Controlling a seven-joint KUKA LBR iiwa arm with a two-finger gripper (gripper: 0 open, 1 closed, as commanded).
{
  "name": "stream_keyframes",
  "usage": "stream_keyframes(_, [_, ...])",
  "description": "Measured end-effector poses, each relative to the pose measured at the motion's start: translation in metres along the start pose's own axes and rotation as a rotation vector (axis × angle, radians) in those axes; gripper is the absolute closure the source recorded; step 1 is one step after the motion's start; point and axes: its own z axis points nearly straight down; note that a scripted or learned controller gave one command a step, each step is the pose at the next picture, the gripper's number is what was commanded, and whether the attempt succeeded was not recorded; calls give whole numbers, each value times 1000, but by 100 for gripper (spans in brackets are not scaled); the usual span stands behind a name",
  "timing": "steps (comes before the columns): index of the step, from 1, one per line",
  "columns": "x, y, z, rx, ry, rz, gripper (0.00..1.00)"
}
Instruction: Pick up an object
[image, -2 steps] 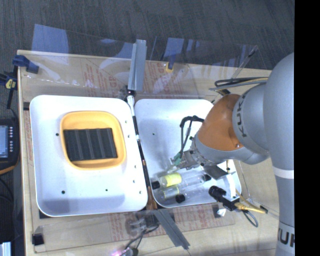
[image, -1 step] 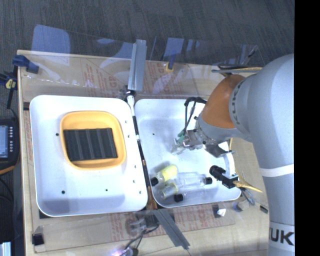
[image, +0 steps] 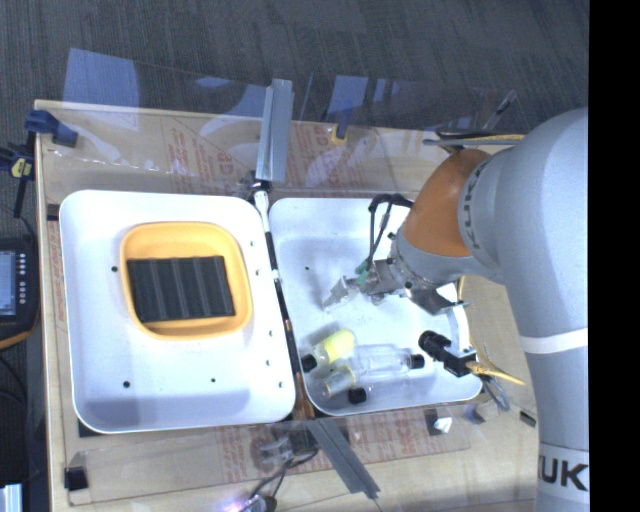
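My gripper (image: 342, 290) hangs low over the middle of the right bin (image: 300, 225), pointing left, with bare white floor under its tip. Nothing shows in its grasp. In front of it, near the bin's front wall, lies a small yellow rounded object (image: 337, 345) with a dark end toward the divider. Beside that, a clear plastic bottle (image: 381, 361) lies on its side, and a small black piece (image: 356, 397) rests by the front rim. The gripper is a short way behind these things and apart from them.
The left bin (image: 85, 300) holds a yellow tray (image: 183, 240) with a dark slatted insert (image: 183, 287). The grey arm with its orange band (image: 445, 215) covers the right bin's right side. A metal rail (image: 272, 130) stands behind the bins.
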Motion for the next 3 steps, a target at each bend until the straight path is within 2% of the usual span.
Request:
stream_keyframes(1, [60,-82,-6,2,2,-27,0])
stream_keyframes(2, [59,-80,-17,-1,0,-33,100])
stream_keyframes(3, [97,-5,-123,-2,-1,-179,100])
